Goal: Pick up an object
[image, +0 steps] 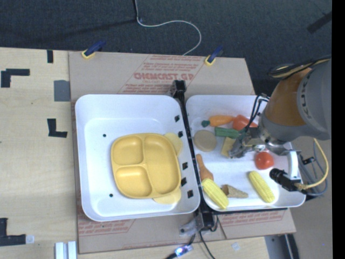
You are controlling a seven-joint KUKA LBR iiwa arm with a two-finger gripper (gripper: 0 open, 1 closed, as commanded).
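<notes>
Right bin (302, 201): my gripper (237, 149) low among crowded toy food; whether my fingers are spread or closed, I cannot tell. Nearest candidate: green piece (227, 133), touching the carrot (221, 120). Also near: tan disc (205, 141), tomato (263, 160). Risk: closing on two pieces at once, or nudging one aside and lifting nothing. Left bin (89, 112): yellow divided plate (144, 163), well apart

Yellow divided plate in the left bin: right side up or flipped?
Right side up. The yellow divided plate shows its three recessed compartments facing the camera, lying flat in the left bin.
</notes>
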